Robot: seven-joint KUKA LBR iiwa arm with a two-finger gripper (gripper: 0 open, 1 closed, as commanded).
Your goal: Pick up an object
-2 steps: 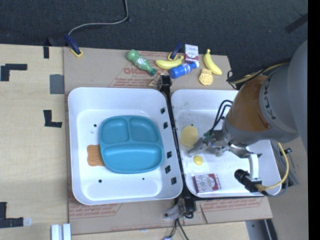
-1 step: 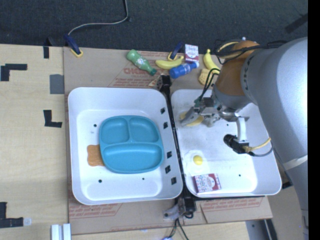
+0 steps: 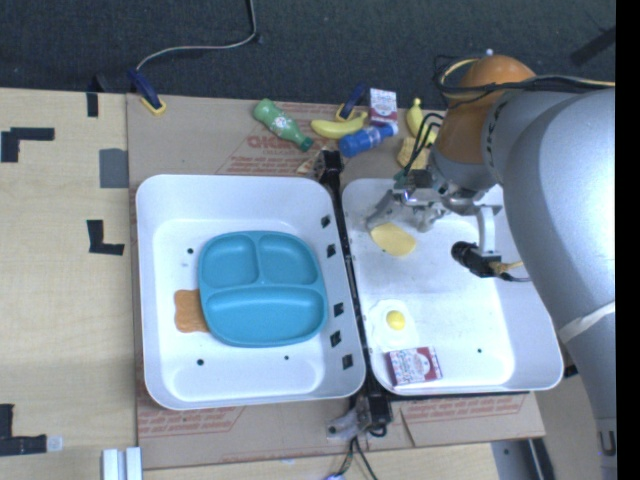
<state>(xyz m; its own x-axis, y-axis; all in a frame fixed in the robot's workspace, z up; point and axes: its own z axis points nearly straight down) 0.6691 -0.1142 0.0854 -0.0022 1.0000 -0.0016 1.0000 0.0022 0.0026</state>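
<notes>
My gripper [image 3: 405, 211] hangs low over the far left part of the right bin [image 3: 520, 363]. A pale yellow, rounded piece [image 3: 393, 239] lies on the bin floor just in front of the gripper and very close to it; whether they touch is unclear. Nearer the front of that bin lie a toy fried egg [image 3: 394, 318] and a small red and white packet [image 3: 413, 366]. The left bin [image 3: 165, 368] holds a blue divided plate [image 3: 263, 288], with an orange flat piece [image 3: 187, 311] sticking out from under its left edge.
Behind the bins on the cardboard lie a green bottle [image 3: 281, 124], a banana [image 3: 337, 126], a blue bottle [image 3: 362, 140], a small red and white box [image 3: 383, 103] and another yellow toy [image 3: 414, 120]. The black divider [image 3: 340, 258] runs between the bins.
</notes>
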